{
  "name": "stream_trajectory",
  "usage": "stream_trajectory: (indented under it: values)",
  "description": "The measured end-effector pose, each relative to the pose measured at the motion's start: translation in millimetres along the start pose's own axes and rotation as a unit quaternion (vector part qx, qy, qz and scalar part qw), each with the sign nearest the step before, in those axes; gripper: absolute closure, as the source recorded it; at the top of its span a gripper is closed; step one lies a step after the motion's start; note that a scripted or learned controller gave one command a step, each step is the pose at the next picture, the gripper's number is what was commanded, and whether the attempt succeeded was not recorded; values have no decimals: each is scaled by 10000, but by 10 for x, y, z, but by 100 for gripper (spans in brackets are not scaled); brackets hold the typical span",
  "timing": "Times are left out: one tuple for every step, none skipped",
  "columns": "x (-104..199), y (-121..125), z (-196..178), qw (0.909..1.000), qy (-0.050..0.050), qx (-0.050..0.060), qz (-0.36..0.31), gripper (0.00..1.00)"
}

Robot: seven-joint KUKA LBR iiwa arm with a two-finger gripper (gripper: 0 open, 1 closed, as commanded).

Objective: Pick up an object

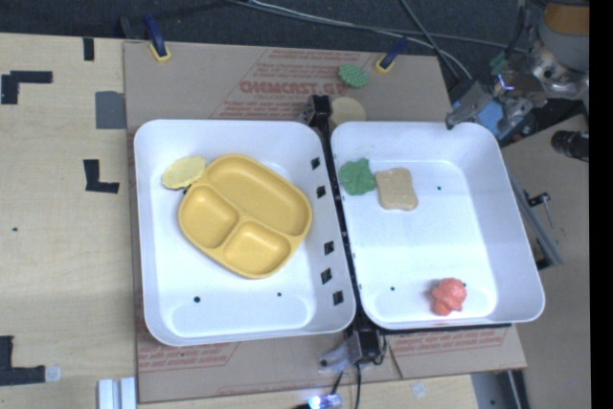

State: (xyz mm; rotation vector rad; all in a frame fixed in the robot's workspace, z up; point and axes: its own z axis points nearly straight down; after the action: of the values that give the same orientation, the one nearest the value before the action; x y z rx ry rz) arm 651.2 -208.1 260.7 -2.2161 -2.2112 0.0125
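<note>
Objects for the picking are spread across both bins right now. Over in the right bin (498, 206), a green leafy piece (356, 177) sits near the upper left corner, and a tan, bread-like piece (396, 189) lies just beside it, the two close to touching. Down at the lower right of that same bin, well apart from the pair, sits a small pink-red lump (447, 295), close to the front wall.

Swing across to the left bin (153, 235) and a yellow divided plate (245, 215) takes up the middle, its three compartments facing up, turned at a slant to the bin walls. A pale yellow round piece (183, 171) rests at the plate's upper left edge, touching it or very nearly so.

Outside the bins, on the brown board (220, 77) behind them, a second green piece (352, 74) lies beside a pale disc (348, 108), just above the divide between the bins.

And the arm (565, 5)? It sits high at the upper right, beyond the corner of the right bin, well clear of every object. The gripper (493, 101) hangs over the bench off the bin's top right corner, and whether it is parted or closed cannot be told from this angle; nothing is visibly in its hold.
</note>
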Motion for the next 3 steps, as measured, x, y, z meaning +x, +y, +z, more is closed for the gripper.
stream_trajectory:
  values:
    - [6,22,-82,10000,-15,-64,-17,0]
    - [-17,1,358,10000,-15,-39,-16,0]
    - [-21,0,795,10000,-16,-38,-18,0]
